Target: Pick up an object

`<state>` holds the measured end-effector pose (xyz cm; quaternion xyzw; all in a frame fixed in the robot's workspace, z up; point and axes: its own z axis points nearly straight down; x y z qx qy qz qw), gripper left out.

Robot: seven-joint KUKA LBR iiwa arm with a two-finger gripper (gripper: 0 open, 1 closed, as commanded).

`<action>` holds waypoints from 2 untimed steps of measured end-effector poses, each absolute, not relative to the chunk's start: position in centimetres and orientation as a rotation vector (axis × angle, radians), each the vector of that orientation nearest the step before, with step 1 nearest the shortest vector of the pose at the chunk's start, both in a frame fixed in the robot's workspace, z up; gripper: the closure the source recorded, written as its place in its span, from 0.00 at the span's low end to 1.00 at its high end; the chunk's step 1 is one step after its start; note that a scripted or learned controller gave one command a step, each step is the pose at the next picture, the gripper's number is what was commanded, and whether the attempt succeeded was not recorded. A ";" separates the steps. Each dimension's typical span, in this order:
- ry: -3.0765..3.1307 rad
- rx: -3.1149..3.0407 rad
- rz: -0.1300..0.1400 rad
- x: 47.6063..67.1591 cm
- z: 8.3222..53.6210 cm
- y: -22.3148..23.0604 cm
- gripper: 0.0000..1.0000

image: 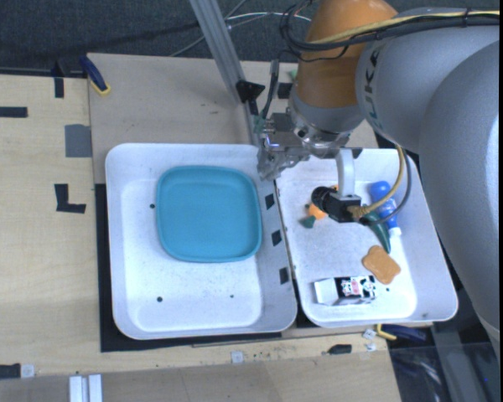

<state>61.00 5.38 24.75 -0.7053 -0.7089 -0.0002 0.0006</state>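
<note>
1. The gripper [271,159] is seen at the far end of the two bins, over the rim where the left bin [130,308] meets the right bin [427,308]; nothing is seen held in it
2. Whether the gripper is wide or narrow cannot be told, since the tool is viewed from above and is partly covered by the wrist
3. No object is lifted: every loose thing is seen lying on a bin floor, so the pick is judged not yet made
4. In the left bin a blue plate [208,213] lies flat, near the middle and just beside the gripper's side of the bin
5. In the right bin a small orange piece [308,219] lies near the dividing rim, a blue bottle [380,196] lies toward the far right, a tan slice [382,265] lies lower down, and a white carton with black patches [345,290] lies by the near wall
6. The things in the right bin are set apart from one another, except that something green is seen close to the bottle and cannot be made out
7. What is judged to be left is the whole of the task: a target is to be chosen, the gripper is to be lowered over it, closed on it, and raised with it
</note>
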 end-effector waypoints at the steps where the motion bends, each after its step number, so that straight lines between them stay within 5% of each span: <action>1: -2.226 -2.215 0.000 60.5 24.5 10.2 1.00; 2: -2.222 -2.220 0.001 60.6 24.5 9.9 0.00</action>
